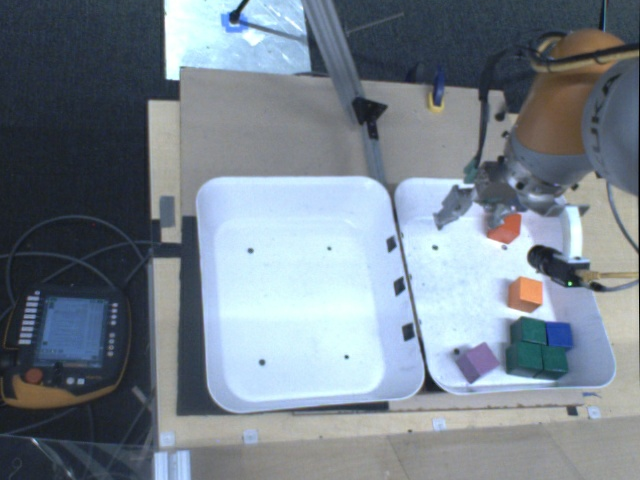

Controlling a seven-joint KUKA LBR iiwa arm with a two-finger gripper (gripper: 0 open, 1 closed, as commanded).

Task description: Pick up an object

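Two white bins sit side by side on the counter point(280, 128), and the gripper point(480, 200) hangs over the far end of the right bin point(440, 298). A red block point(504, 229) lies just beside the gripper, on its near right side, close under the wrist; whether it touches the gripper cannot be told, and nothing shows between the fingers. A grey finger point(452, 206) sticks out to the left over the bin floor, but the rest of the gripper is a blur under the orange band of the arm point(560, 98), so whether it is spread or pressed together cannot be told. The arm is cut off at the right edge. Further toward the near end of the right bin lie an orange block point(525, 293), then a tight cluster of green blocks point(530, 348) with a blue block point(559, 335) touching them on the right, and a purple block point(478, 361) a little apart on the left, near the front wall. The left bin point(215, 298) shows bare white floor with a few small dark dots. A pendant point(68, 343) with a screen lies well to the left of the counter, its cable looped around it.
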